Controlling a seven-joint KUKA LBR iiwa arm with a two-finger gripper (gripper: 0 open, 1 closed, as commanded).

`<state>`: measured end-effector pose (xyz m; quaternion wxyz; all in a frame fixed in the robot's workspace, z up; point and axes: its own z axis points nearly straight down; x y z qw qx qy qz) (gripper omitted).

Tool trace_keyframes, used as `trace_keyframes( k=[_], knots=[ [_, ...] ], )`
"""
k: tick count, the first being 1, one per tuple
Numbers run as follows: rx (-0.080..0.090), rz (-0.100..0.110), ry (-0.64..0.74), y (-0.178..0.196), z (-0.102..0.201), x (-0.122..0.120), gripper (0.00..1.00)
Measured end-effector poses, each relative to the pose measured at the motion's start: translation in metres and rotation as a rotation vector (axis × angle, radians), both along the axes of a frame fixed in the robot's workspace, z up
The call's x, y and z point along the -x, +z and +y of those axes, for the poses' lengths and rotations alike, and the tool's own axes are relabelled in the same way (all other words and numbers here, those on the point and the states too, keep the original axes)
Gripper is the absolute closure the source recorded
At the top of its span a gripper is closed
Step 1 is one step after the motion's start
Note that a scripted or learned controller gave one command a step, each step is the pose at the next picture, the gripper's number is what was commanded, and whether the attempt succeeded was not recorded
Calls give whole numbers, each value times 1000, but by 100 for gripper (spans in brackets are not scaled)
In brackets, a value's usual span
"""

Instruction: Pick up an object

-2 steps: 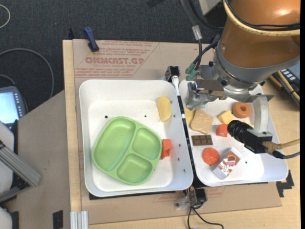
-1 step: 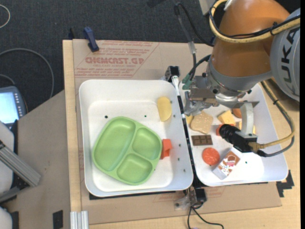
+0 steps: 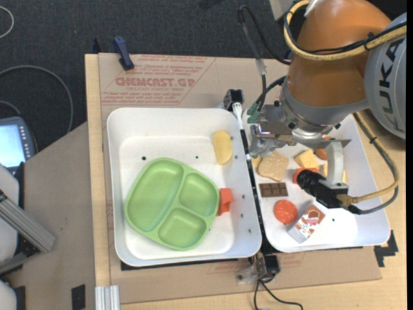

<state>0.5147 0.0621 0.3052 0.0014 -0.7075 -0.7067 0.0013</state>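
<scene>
Bench edges: a cardboard sheet [image 3: 161, 76] with red print is laid under both bins, and a blue clip [image 3: 122, 52] is fixed at its far-left edge.
Shared edge: the left bin [image 3: 116, 173] and the right bin [image 3: 361, 234] are set side by side, with their inner rims touching.
Open room, left bin: bare white floor is seen along the far side and the left wall.
Open room, right bin: a bare strip is seen at the near-right corner, while the far half is covered from above by the arm [image 3: 335, 50].
Left bin contents: a green divided plate [image 3: 173, 202] is laid flat near the middle. An orange block [image 3: 224, 201] is set against its right rim. A pale yellow piece [image 3: 222, 146] is lying apart, near the far-right wall.
Right bin contents: a tan biscuit [image 3: 272, 167] is lying by the left wall, with a chocolate bar [image 3: 271, 189] just in front of it. A red ball [image 3: 285, 210] is seen nearer still, a small carton [image 3: 306, 222] is just beside it on the right, and a yellow wedge [image 3: 308, 159] is partly hidden under the wrist.
Gripper: the gripper [image 3: 263, 141] is held low over the right bin's left wall, just behind the tan biscuit. How far it is open cannot be told, and nothing is seen held in it.
Task objects: all are seen resting in the bins, the tan biscuit nearest the gripper.
</scene>
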Motion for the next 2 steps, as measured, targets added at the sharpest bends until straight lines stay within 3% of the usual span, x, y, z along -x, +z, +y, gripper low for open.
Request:
trace_keyframes(
  k=[1,2],
  knots=[
    [-5,-15,9,82,69,1,100],
    [0,5,7,27,114,38,100]
  ],
)
